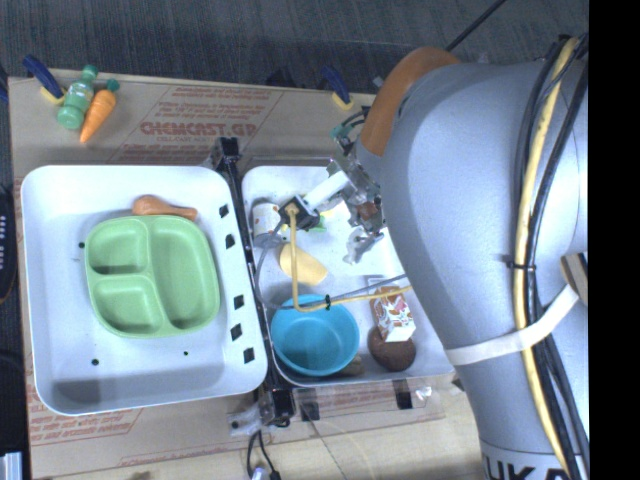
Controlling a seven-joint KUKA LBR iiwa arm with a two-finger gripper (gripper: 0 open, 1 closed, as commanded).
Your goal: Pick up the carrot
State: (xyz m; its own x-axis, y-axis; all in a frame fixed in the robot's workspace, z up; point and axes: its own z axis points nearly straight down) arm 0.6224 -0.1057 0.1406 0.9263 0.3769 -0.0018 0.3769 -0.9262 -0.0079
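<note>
Carrot (pixel 97 114) on tabletop (pixel 270 108) at far left, outside both bins, touching green bottle (pixel 75 101). Tool (pixel 362 230) low over right bin (pixel 262 183), well apart from carrot; open or closed: cannot tell. Risks: descent grabs clutter here, e.g. milk carton (pixel 394 317); at carrot, bottle gets nudged or pinched too

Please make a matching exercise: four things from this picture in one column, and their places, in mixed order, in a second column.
Things:
1. carrot
2. green divided plate
3. blue bowl
4. tool

Places:
A. over the right bin
B. on the cardboard, outside both bins, at the far left corner
C. in the right bin, near edge
D. in the left bin

Pairs: 1-B, 2-D, 3-C, 4-A
</note>
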